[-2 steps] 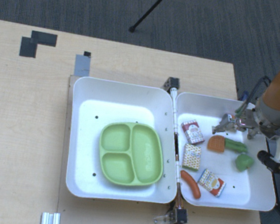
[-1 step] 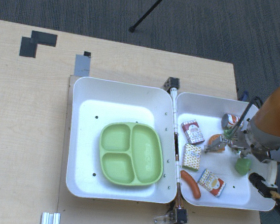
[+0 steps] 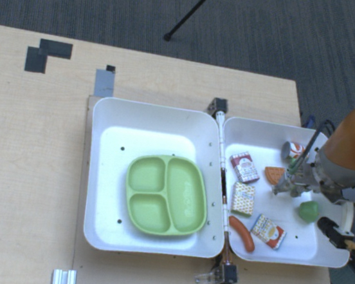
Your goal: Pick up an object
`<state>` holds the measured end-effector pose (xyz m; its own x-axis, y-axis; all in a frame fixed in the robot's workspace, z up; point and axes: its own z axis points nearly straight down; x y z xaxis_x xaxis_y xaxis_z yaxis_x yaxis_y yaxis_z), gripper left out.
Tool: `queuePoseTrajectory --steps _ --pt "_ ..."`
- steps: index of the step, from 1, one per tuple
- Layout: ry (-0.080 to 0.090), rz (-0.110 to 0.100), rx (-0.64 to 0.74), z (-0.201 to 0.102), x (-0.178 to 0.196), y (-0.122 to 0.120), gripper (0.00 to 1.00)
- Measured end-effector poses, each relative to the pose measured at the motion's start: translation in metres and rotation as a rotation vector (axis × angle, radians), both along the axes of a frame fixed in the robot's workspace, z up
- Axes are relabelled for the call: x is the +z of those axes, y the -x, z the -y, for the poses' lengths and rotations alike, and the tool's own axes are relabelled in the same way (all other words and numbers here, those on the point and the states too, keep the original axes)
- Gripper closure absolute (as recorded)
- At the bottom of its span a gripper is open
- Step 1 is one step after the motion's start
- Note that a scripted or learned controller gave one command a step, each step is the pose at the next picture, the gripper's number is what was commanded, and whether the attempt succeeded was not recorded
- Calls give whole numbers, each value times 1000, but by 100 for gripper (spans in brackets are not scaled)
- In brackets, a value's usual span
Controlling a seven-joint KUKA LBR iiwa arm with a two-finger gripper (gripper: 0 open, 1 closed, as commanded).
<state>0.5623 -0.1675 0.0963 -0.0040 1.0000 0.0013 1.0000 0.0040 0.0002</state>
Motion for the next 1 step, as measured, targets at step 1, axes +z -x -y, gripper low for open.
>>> queuePoseTrajectory --steps 1 --pt "1 1 1 -52 132 22 100"
